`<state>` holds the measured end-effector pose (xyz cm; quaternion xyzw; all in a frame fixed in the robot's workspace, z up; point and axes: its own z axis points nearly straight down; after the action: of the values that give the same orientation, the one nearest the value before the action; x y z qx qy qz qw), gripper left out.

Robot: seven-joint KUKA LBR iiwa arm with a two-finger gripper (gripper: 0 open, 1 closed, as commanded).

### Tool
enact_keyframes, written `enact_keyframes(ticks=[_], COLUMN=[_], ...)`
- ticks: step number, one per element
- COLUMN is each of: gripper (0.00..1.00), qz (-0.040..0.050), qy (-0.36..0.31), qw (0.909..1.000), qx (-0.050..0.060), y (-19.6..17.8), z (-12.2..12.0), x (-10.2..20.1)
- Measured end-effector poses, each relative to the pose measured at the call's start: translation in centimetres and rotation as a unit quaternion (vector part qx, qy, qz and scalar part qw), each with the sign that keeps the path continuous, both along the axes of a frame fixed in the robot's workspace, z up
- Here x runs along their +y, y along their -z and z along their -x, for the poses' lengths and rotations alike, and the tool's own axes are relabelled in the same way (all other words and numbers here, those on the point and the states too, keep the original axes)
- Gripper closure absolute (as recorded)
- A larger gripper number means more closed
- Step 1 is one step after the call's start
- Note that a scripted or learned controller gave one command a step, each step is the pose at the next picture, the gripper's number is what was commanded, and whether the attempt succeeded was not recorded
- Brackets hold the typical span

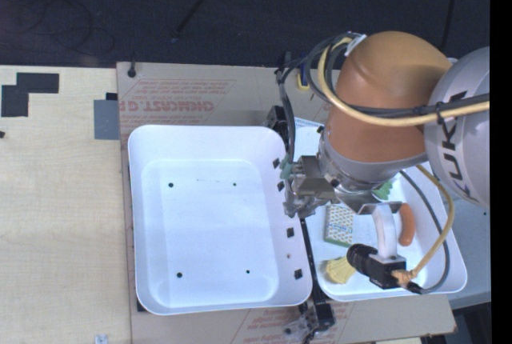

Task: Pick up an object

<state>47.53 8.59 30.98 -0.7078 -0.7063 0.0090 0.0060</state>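
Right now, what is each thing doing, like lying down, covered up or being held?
Left bin, flat on the bench, in full view.
Right bin, half covered by the arm.
Arm, reaching in over the right bin.
Orange sausage, lying loose by the right wall.
Checked card, lying flat, top edge under the arm.
Yellow lump, lying loose near the front rim.

I am seeing the left bin as smooth white plastic with a soft sheen. The cardboard sheet under it is looking matt, the bench is showing pale wood grain, and the arm's orange band and the small orange piece are gleaming, probably plastic.
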Motion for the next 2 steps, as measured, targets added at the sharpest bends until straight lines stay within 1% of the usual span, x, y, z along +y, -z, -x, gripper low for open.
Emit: enact_keyframes(ticks=[1,2], gripper=[1.0,1.0], qz=[-0.0013,-0.0019], qy=[0.002,0.001], qw=[1.0,1.0], qx=[-0.006,-0.007], y=[4.8,7.2], z=[0.1,0.1], x=[-6.6,-11.9])
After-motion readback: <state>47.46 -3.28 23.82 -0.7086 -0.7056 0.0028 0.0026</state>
